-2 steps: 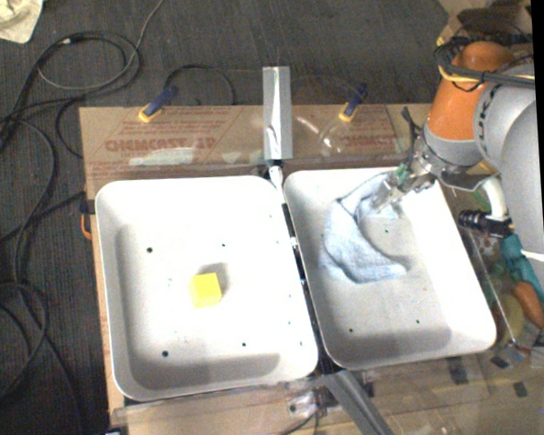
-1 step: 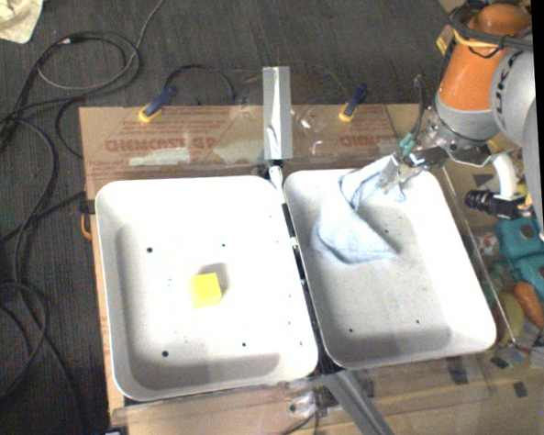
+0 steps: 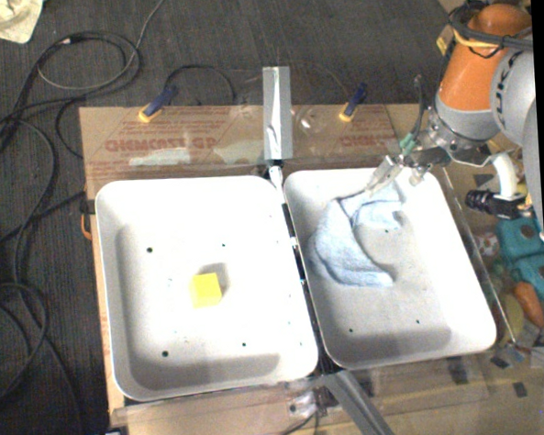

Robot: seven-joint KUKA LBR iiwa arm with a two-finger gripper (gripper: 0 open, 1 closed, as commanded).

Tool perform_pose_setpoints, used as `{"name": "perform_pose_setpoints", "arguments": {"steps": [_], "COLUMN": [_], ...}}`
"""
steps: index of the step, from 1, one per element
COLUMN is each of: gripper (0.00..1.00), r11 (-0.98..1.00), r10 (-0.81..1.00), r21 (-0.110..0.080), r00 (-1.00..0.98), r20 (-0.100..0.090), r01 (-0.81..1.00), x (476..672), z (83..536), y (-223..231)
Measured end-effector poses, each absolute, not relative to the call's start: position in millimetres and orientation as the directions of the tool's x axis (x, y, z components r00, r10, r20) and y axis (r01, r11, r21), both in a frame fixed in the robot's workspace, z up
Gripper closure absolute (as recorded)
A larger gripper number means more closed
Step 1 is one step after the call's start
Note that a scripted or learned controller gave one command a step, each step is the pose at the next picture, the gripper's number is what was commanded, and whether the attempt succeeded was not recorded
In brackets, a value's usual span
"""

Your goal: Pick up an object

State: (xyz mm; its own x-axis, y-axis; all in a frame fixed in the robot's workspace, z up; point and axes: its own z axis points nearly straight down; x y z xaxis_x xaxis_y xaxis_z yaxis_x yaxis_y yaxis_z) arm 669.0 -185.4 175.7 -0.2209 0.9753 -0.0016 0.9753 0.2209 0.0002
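A light blue cloth (image 3: 352,246) lies crumpled in the right bin (image 3: 444,326). Its upper corner is drawn up in a taut ridge toward my gripper (image 3: 395,174), which hangs over the bin's far right corner and is shut on that corner of the cloth. The rest of the cloth still rests on the bin floor. A small yellow block (image 3: 206,289) sits alone near the middle of the left bin (image 3: 125,221), far from the gripper.
A raised divider (image 3: 292,247) separates the two bins. A metal post (image 3: 277,120) stands behind them on the cardboard sheet. Clutter, including a teal object (image 3: 522,243), sits beyond the right bin's right wall. Cables lie on the floor to the left.
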Motion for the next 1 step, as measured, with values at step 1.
{"name": "perform_pose_setpoints", "arguments": {"steps": [1], "gripper": [0.00], "r11": [0.344], "r10": [0.939], "r21": [0.004], "r00": [-0.344], "r20": [0.000], "r01": [0.939], "x": [625.0], "z": [94.2], "y": [-181.7]}}
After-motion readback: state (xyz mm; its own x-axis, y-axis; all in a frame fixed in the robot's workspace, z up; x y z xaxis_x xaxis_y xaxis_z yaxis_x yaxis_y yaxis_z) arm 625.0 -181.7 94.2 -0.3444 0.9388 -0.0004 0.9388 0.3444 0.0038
